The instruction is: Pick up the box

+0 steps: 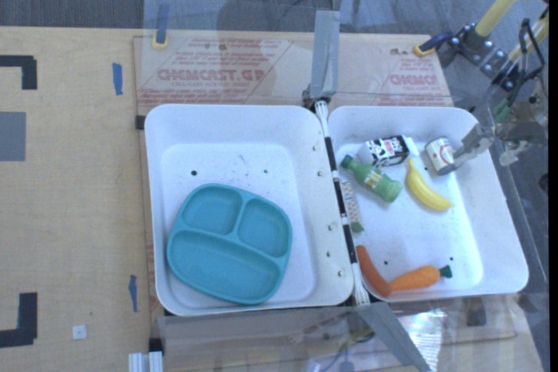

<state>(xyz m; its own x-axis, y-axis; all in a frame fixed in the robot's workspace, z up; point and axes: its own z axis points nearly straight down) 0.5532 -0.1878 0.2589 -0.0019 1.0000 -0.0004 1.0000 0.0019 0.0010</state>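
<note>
Beside box [389, 150]: bottle [370, 178], banana [425, 188], can [438, 155].

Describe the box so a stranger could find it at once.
Look in the right-hand white bin, near its far wall. The box lies there just behind the green bottle and left of the banana. It is the only small carton, black and white, while its neighbours are rounded and brightly coloured.

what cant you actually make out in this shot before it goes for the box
- Small black and white box in the right white bin: its printing is too small to read in the camera view.
- Grey two-finger gripper: finger state blurred and too small to tell; whether it touches anything is unclear.
- Orange carrot: its left end sits against the bin wall, partly hidden.
</note>
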